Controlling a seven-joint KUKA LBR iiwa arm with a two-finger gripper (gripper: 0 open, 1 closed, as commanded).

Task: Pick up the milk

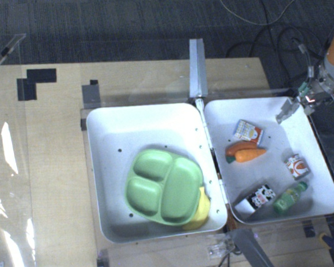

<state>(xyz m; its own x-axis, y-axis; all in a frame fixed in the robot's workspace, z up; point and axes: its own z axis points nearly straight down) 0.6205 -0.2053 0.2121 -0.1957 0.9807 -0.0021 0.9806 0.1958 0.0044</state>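
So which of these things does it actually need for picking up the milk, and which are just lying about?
For the job:
milk carton
gripper
right bin

Just lying about:
carrot
juice box
small can
green bottle
green tray
yellow thing under the tray
left bin

Pale matt wood-look table (55, 186). Two white smooth plastic bins (114, 222), slight sheen. Green glossy plastic divided tray (163, 185). Small black-and-white printed milk carton (260, 197), looks like paper/card. Grey metal divider post (197, 69).

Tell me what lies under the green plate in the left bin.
A yellow thing pokes out from under the green plate at its lower right edge. Most of it is covered, so I cannot tell what it is.
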